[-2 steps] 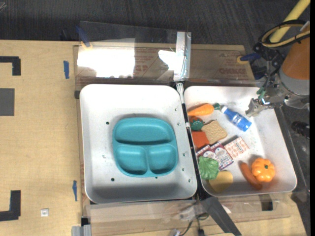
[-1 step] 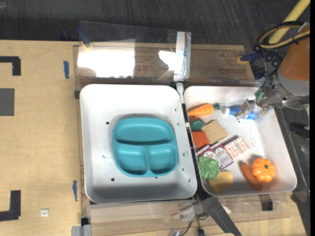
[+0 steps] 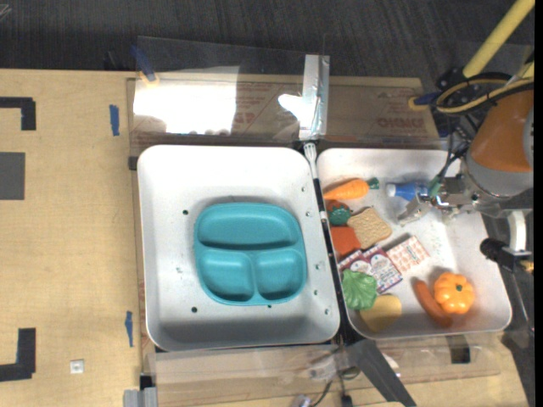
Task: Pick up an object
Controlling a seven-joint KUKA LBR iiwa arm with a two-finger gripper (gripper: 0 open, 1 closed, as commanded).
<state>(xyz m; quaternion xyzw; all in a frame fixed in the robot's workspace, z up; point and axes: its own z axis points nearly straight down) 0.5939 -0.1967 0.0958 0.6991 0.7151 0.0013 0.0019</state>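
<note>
Toy pumpkin (image 3: 453, 293), orange, near front-right corner of right bin (image 3: 496, 253): likely light, rigid, smooth plastic, rounded and prone to slip, best pinched across its ribbed sides; end effector (image 3: 448, 195) toward that bin's back, finger state indiscernible.

Pretty bright, even overhead light here, with soft shadows inside the white bins (image 3: 161, 227). There's a big blown-out glare patch on the clear panel (image 3: 212, 104) up top. The whole thing's a bit soft, and the arm (image 3: 505, 147) at the right edge looks blurry.
</note>
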